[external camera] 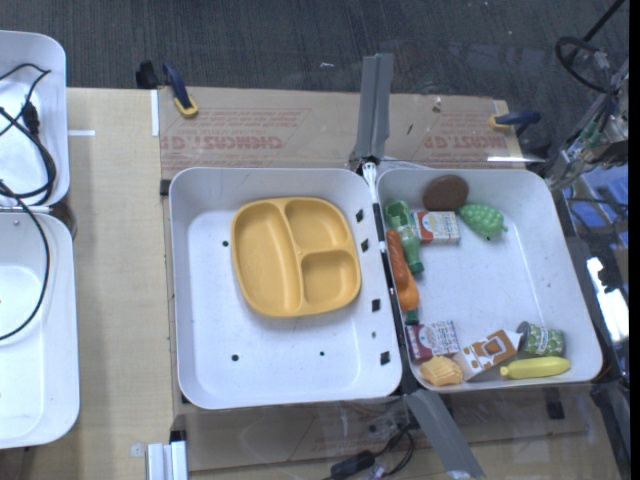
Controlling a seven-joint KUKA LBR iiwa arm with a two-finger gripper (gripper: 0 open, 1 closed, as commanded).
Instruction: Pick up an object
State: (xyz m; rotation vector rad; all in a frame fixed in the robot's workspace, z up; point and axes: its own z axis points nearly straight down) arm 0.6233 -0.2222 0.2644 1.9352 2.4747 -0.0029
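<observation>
"White is what you see first on the far left: two white tubs with black wires looping over them. They sit on the wooden bench."

"And next to that?"

"Next you come to the left bin. One thing lies in it, a yellow plate with three parts. It lies flat, up near the back of the bin. Behind the bins you can see brown cardboard with red letters, and a blue and yellow clamp at its corner."

"Where are the things you can pick up?"

"All in the right bin. Along its left wall you find a green bottle, and an orange carrot just below it, touching it. At the back sits a brown round toy. Just in front of it is a small carton, and beside that a green bumpy toy."

"What about the front?"

"In the front you see a little pink box by the left wall, with a yellow lumpy toy just below it. Then comes a brown and white carton, lying tilted and touching the lumpy toy. Right of that you have a green packet, and a yellow banana lying on its side in front of it, near the front wall. The middle of that bin is bare."
</observation>
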